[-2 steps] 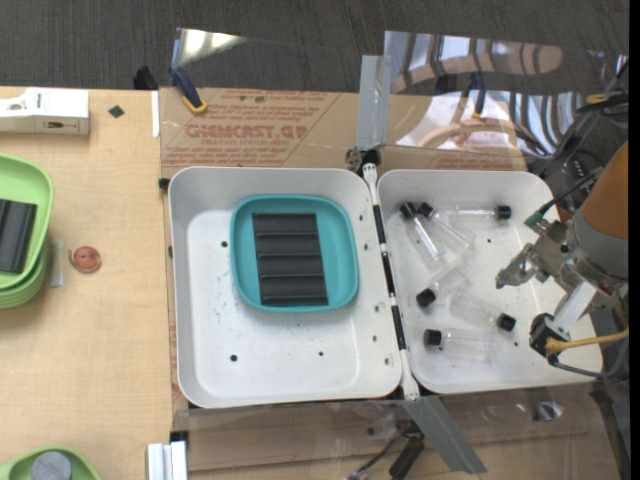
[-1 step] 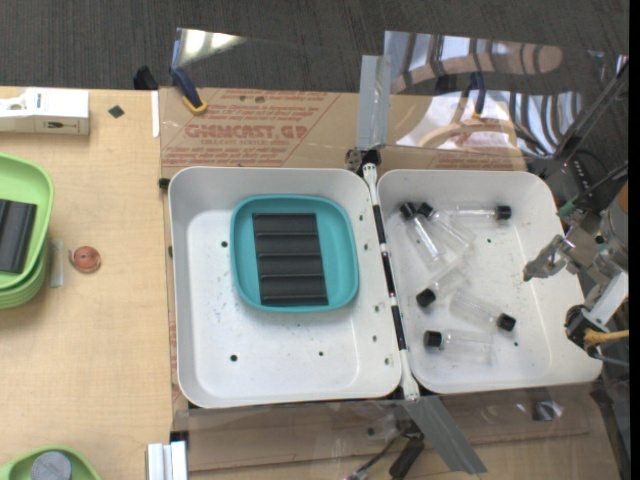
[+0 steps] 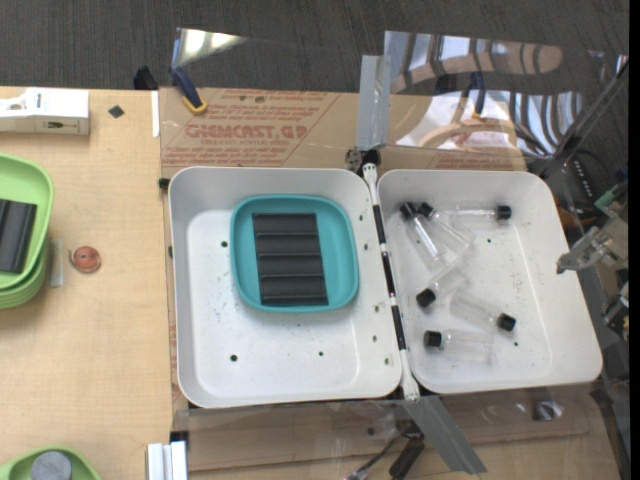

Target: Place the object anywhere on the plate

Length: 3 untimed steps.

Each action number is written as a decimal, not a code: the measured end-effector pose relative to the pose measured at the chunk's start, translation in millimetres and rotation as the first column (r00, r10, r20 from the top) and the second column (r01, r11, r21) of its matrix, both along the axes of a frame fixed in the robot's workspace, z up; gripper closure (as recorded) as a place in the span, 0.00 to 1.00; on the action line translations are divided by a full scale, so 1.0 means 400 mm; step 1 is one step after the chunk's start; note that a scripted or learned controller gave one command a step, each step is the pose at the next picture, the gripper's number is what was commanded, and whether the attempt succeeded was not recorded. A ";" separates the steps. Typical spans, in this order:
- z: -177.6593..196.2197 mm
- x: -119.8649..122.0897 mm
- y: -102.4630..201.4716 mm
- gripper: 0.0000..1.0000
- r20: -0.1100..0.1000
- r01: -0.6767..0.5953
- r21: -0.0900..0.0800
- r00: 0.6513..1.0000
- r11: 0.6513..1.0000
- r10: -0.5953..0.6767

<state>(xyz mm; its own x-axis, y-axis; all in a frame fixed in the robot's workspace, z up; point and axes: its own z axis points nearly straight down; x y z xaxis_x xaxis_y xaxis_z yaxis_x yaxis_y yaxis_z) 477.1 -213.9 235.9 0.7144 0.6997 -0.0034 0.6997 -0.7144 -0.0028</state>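
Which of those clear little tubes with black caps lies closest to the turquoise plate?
The clear plastic vial at the right bin's upper left corner, its black cap beside the divider. The other vials lie farther right of the turquoise plate.

Pincer (image 3: 590,251) at right edge (fingers unclear)

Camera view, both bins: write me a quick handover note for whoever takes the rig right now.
Gripper: at the right bin's right edge, above the rim, with nothing seen between its fingers; open or shut is not clear.
Objects: five clear vials with black caps lie scattered in the right bin.
Plate: the teal plate, carrying a dark ribbed insert, sits in the left bin.
Done: no vial is on the plate.
Left: pick one vial, carry it over, set it on the plate.
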 end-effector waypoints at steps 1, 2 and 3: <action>0.049 0.000 -0.011 0.00 -0.001 0.051 0.000 0.999 0.999 -0.051; 0.349 0.002 0.008 0.00 0.000 0.220 -0.002 0.975 0.975 -0.220; 0.304 0.001 -0.020 0.00 -0.002 0.341 -0.002 0.940 0.940 -0.341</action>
<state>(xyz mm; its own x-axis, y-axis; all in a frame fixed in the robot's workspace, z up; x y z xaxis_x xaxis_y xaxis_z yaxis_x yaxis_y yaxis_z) 477.6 -221.9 357.4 0.9101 0.4143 -0.0067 0.4143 -0.9101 -0.0029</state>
